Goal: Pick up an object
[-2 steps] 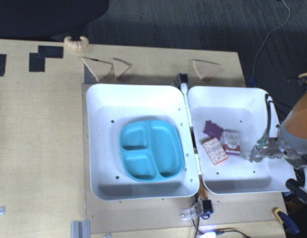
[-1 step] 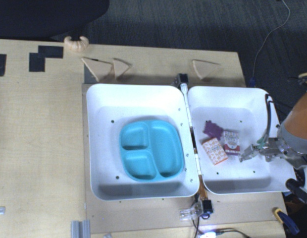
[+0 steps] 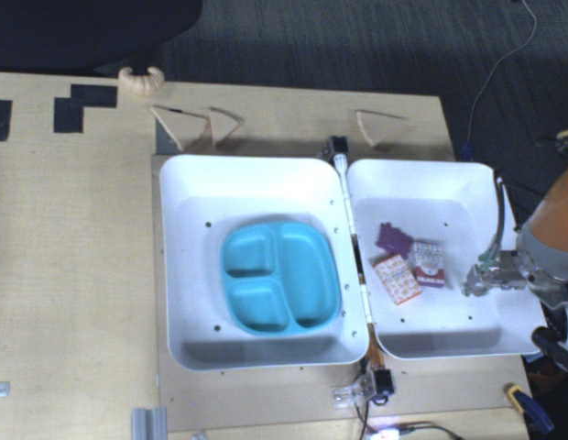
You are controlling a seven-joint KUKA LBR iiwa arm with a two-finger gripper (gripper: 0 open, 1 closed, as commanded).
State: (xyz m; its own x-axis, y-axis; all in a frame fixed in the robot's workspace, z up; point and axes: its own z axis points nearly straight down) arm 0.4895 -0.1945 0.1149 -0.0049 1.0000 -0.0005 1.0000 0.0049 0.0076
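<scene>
On the pale wooden worktop (image 3: 73,273) two shallow white bins sat side by side. The left bin (image 3: 188,246) carried a blue divided tray (image 3: 279,276), three compartments in it, lying flat near the middle. The right bin (image 3: 467,328) held a small cluster of objects towards its left-centre: a purple object (image 3: 393,238) at the top, just below it a small red-and-white packet (image 3: 429,264), and to the left of that a flat patterned card or packet (image 3: 398,279) lying tilted, close against the other two. What the packets actually were I could not make out at that size.

The arm reached in from the right, its orange band (image 3: 554,214) showing at the edge, and the gripper (image 3: 479,280) hung low over the right side of the right bin, metal parts pointing towards the cluster but apart from it, bare white floor between them. How far its jaws stood apart I could not tell, and I saw nothing between them.

A thin cable (image 3: 504,53) trailed across the dark floor beyond the worktop.
</scene>
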